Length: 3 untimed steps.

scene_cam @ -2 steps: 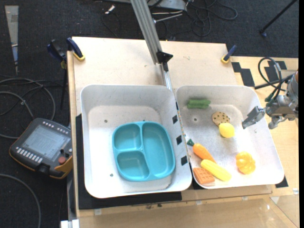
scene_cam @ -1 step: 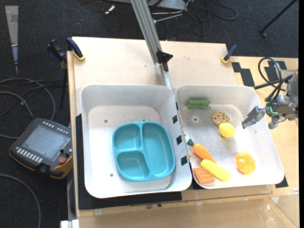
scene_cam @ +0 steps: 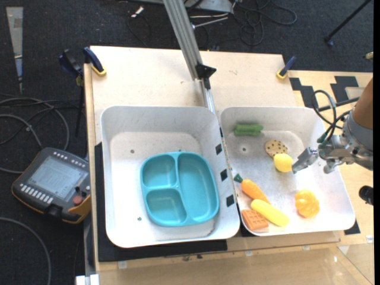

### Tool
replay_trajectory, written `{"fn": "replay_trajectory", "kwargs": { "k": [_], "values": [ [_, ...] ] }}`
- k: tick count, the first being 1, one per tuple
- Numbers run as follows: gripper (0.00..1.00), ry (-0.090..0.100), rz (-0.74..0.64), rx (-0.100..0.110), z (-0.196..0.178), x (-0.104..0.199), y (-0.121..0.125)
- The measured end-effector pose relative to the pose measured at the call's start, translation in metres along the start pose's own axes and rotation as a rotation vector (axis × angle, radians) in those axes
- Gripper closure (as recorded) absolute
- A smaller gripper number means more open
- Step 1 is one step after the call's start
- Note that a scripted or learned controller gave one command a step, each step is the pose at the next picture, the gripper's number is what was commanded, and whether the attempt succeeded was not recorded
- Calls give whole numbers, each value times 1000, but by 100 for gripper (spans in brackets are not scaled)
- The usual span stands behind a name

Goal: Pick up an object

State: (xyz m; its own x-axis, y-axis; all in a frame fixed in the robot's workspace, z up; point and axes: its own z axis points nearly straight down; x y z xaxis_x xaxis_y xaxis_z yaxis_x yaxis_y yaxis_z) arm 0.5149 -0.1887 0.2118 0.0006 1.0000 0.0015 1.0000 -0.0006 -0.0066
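Hand (scene_cam: 314,161) of mine sits over the right bin (scene_cam: 332,218), fingers apart, nothing between them. Yellow lemon (scene_cam: 283,162) lies just beside my left fingertip (scene_cam: 301,161). Teal tray (scene_cam: 179,189) occupies the left bin (scene_cam: 119,159).

The scene is viewed by one fixed camera, set high above the desk (scene_cam: 154,79) and tilted down at a slant. Both white bins are taken in whole: the left bin (scene_cam: 119,129) near the frame's middle, the right bin (scene_cam: 332,200) toward its right side. The desk's far edge is seen near the top, with dark floor (scene_cam: 41,58) beyond and to the left. The arm (scene_cam: 362,120) is seen at the right edge.
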Motion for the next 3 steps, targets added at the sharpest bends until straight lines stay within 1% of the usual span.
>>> {"fn": "replay_trajectory", "kwargs": {
  "k": [1,2,3],
  "values": [
    [0,0,1,-1,53,-8,-6],
    [0,-1,0,-4,116,-9,-5],
    [100,-2,0,-8,103,-10,-4]
  ]
}}
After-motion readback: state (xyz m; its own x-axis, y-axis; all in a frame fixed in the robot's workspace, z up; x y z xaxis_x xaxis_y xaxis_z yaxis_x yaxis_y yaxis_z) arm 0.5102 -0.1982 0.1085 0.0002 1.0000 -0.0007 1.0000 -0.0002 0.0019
